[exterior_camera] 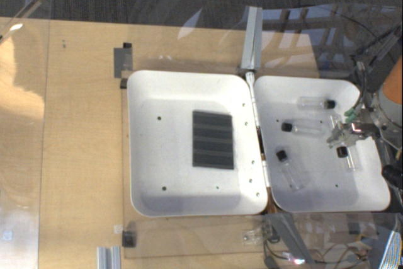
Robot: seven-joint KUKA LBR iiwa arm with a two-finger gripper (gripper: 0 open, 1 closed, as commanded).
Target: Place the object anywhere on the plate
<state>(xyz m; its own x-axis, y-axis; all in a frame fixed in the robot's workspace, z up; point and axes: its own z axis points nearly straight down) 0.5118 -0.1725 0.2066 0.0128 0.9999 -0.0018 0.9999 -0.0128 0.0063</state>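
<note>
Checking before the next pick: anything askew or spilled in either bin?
Nothing spilled or broken. Four clear vials with black caps lie on their sides, scattered at different angles in the right bin. The dark ribbed plate lies flat in the left bin.

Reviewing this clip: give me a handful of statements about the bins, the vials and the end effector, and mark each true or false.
1. The dark ribbed plate lies in the left bin. True.
2. All the clear vials are in the left bin. False: they are in the right bin, for example the top vial and the lower vial.
3. The end effector is over the right bin. True.
4. A vial already rests on the plate. False: nothing lies on the plate.
5. The middle vial has a black cap at its left end. True.
6. The arm reaches in from the left side of the view. False: it comes in from the right.
</note>
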